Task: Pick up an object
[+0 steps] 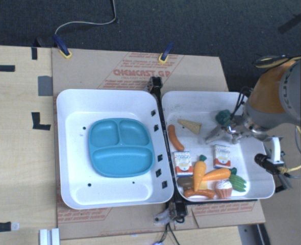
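While the grey-and-orange arm (273, 98) reaches in from the right, its gripper (218, 132) hangs low over the middle of the right bin (252, 190), metal fingers (213, 135) slightly spread with nothing between them. A dark green toy (223, 117) sits just beside the gripper, toward the bin's far wall. The left bin (71, 188) holds a blue divided plate (121, 147), lying flat near its centre. The right bin carries the toy food: a tan wedge (190, 125) just left of the gripper, a sausage (175, 138) along the bin's left wall, and two small red-and-white cartons (183, 163) side by side further forward. Crowded at the near wall are two carrots (216, 175), one crossing the other, a second sausage (199, 193), a cupcake (223, 189) and a green vegetable piece (237, 182). Both bins rest on a cardboard sheet (135, 70) clamped to the bench.
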{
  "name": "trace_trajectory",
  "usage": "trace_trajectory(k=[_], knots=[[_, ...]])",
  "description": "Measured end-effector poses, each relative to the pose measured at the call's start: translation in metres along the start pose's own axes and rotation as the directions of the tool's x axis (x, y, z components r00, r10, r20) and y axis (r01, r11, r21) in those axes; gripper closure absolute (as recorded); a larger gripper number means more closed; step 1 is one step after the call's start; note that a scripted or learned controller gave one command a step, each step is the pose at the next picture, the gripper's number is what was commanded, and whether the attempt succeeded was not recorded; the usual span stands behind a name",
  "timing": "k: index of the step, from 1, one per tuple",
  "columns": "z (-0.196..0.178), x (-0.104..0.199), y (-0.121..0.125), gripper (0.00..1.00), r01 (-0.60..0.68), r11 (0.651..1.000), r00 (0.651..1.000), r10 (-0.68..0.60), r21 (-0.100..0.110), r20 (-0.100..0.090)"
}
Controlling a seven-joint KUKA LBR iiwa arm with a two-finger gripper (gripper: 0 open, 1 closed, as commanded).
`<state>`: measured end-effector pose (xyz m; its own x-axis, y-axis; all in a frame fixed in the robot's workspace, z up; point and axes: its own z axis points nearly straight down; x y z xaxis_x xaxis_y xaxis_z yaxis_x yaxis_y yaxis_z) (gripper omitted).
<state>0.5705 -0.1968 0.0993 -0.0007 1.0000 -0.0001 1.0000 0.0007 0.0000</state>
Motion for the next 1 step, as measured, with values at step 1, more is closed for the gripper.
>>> trace_trajectory(k=[1], knots=[[0.0134, 0.0097, 0.0776, 0.0, 0.0, 1.0, 1.0, 0.0, 0.003, 0.0]])
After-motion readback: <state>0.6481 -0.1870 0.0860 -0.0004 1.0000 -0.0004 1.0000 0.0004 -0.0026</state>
